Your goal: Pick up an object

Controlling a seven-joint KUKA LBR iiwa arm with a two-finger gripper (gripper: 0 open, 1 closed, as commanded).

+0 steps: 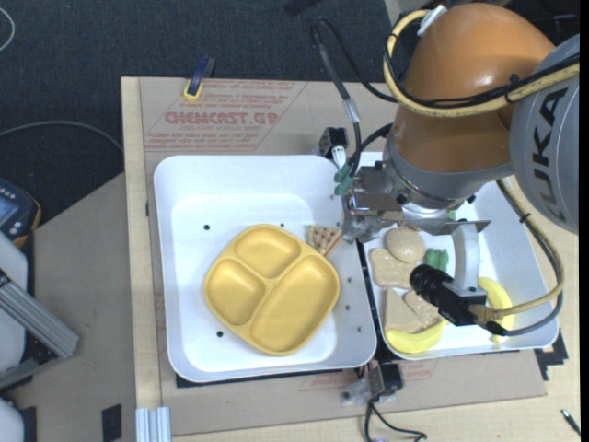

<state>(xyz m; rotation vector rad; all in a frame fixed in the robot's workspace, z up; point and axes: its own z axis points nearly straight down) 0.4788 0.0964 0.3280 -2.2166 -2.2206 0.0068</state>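
Arm (479, 90) fills the upper right, over the right bin (529, 247). Whether its gripper is holding anything I cannot tell. Yellow tray (271, 288) and waffle (323, 238) lie in the left bin (184, 210); banana (414, 341) lower right.

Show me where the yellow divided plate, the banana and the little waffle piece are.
yellow divided plate (271, 288), camera view, centre ridge between compartments.
banana (414, 341), camera view, middle of its curved body.
waffle piece (323, 238), camera view, its gridded face.

The arm (460, 90) hides most of the right bin (529, 247) and its contents.
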